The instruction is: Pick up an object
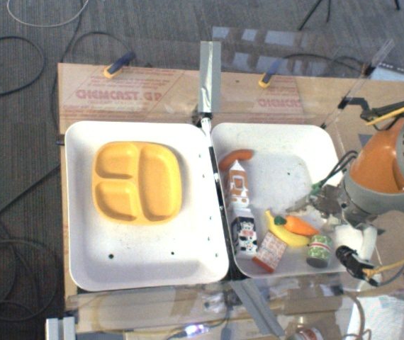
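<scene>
From the overhead camera you look down on two white bins side by side; the left bin [81,261] holds a yellow divided tray [138,181] toward its 11 o'clock corner, and the white floor along its 6 and 3 o'clock edges lies bare, so there is open room there. The right bin [287,144] is crowded along its 9 and 6 o'clock edges and bare across its 12 to 2 o'clock area; you have a reddish sausage [235,157] at its 10 o'clock, touching or just beside the top of a white and orange bottle [239,185] that lies along the wall between the bins. Below the bottle sits a small black and white carton [244,236], with a red and tan box [270,251] just beside it near the 6 o'clock rim; a banana [287,232] and a carrot [301,225] lie touching at the bin's 5 o'clock, and a green can [320,249] stands near the rim beside them.

The arm [380,167] comes in at 3 o'clock, its orange band over the right bin's rim; the gripper [324,195] sits low at the bin's 4 o'clock, just beside the carrot; you cannot tell from this view whether it is released or clenched, and nothing shows grasped.
</scene>
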`<action>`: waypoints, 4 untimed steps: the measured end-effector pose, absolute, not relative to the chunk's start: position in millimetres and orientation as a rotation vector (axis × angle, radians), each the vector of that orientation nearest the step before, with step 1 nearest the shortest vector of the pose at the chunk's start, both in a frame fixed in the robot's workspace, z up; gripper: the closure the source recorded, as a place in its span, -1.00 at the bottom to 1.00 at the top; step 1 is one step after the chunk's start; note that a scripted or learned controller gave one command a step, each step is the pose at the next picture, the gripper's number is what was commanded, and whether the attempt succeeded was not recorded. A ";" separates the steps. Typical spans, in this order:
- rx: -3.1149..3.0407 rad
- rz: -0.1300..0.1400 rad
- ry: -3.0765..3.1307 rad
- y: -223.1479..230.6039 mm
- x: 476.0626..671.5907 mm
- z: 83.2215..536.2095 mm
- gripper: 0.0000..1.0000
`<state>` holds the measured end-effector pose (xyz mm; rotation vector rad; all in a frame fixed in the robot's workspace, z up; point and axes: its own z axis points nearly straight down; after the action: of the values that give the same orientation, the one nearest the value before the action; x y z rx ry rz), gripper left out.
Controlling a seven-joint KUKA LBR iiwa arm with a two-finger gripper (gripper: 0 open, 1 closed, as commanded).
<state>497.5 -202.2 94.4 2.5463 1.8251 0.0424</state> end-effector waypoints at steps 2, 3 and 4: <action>2.554 0.024 1.825 -202.9 493.1 98.7 -1.00; 2.560 0.017 1.829 -201.5 491.3 105.1 1.00; 2.560 0.017 1.829 -201.6 491.2 105.0 -1.00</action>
<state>491.2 -201.6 105.0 2.5602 1.8286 0.0169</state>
